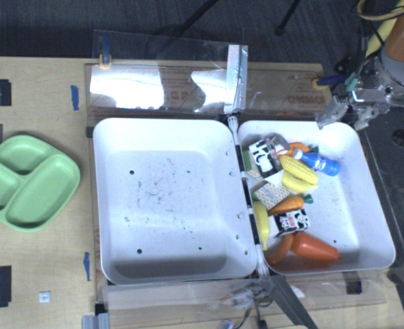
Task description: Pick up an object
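Seen from above: two white bins side by side on a wooden bench. Left bin bare white. Right bin crowded along its left side with toys: blue bottle, yellow banana, orange carrot, small printed cards. Gripper hung above right bin's far corner, well apart from toys, nothing between fingers; open or closed, impossible to tell. Green divided plate at far left.

The bench bears two white bins and a green plate.
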Controlling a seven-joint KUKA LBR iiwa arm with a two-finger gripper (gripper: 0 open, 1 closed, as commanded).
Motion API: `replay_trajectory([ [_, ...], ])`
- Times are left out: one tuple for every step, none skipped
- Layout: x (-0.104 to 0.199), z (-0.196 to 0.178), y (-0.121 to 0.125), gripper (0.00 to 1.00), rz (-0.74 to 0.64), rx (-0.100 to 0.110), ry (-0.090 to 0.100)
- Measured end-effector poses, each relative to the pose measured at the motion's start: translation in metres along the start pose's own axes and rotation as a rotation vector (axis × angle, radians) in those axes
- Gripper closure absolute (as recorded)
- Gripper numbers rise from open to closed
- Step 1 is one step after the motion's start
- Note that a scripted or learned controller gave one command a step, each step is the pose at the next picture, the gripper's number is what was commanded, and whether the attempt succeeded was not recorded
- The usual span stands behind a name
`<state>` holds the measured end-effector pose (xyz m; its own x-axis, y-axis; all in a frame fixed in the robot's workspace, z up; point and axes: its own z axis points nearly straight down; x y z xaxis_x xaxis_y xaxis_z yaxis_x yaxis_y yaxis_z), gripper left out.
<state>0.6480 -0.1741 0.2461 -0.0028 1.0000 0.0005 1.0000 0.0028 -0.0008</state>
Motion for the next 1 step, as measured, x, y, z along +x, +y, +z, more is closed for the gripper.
replay_trajectory([
  [-0.0054,0.0904,-0.0336,0.0,-0.056,-0.001,-0.001],
])
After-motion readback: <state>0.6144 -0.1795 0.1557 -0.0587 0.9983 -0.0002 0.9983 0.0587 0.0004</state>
